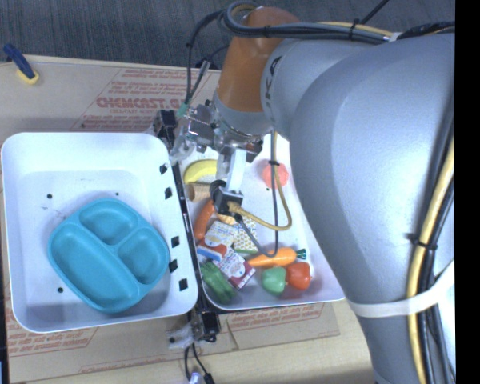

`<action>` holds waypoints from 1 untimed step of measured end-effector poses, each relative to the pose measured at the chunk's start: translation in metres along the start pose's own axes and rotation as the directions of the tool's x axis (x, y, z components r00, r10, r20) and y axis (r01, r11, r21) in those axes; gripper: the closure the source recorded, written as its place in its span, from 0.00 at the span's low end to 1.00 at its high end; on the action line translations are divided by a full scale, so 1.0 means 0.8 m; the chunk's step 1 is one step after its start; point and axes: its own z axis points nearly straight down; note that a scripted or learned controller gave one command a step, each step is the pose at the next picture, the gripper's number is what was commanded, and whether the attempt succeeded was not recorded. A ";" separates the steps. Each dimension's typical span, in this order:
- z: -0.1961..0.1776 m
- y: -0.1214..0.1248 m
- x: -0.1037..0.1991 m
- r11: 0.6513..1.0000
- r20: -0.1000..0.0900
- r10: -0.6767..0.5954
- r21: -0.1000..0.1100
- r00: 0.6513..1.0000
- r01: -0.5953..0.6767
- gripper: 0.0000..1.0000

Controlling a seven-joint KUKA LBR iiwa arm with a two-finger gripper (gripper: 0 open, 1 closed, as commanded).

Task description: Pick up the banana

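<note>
Just beside end effector (214, 146), banana (198, 171)

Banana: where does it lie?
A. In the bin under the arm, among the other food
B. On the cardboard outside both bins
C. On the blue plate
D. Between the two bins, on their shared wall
A: the banana lies inside the bin that the arm reaches over, at its far end close to the shared wall; the plate is in the other bin.
</note>
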 end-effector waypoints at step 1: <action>0.001 0.019 -0.030 0.954 0.002 -0.300 0.002 0.954 0.300 0.00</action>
